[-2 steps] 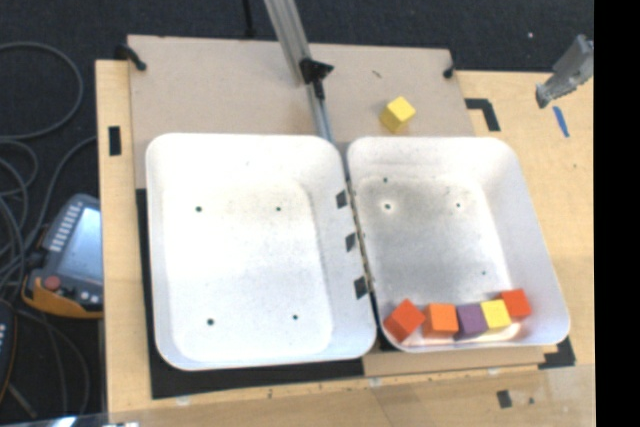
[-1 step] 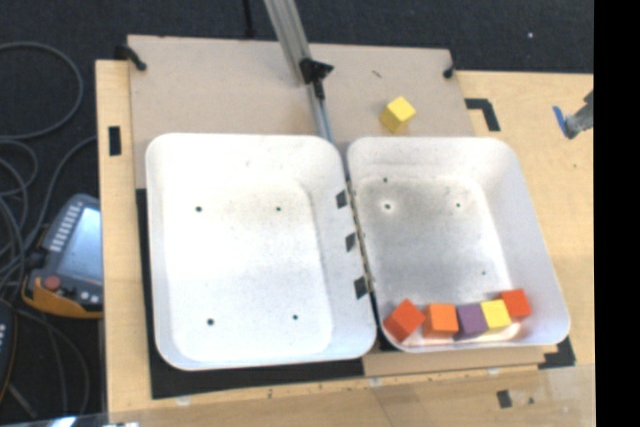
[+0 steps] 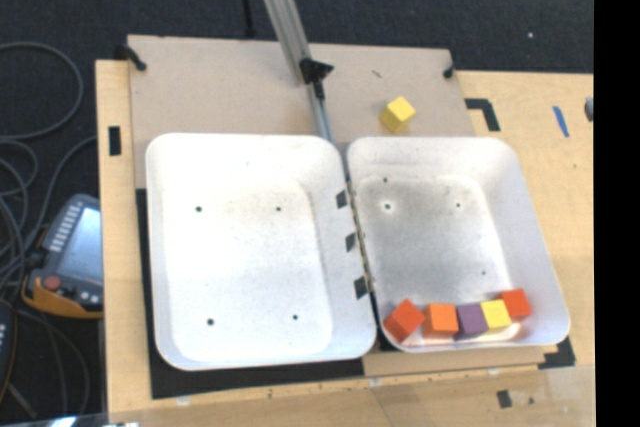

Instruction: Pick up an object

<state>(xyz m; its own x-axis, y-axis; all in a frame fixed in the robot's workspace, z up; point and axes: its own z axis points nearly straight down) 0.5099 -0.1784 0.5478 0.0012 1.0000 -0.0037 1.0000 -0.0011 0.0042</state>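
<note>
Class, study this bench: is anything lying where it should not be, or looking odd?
Yes. A yellow cube sits on the board behind the right bin, outside both bins. The other five blocks lie in a row along that bin's near edge.

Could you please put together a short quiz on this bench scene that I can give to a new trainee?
1. True or false: the yellow cube on the board lies inside the right bin.
2. How many cubes line the near wall of the right bin?
A. three
B. five
C. seven
3. Which colour sits between the orange cube and the yellow one in that row?

Key
1. False: it rests on the board behind the bins, outside both.
2. B: red-orange, orange, purple, yellow, red-orange.
3. Purple.
</note>
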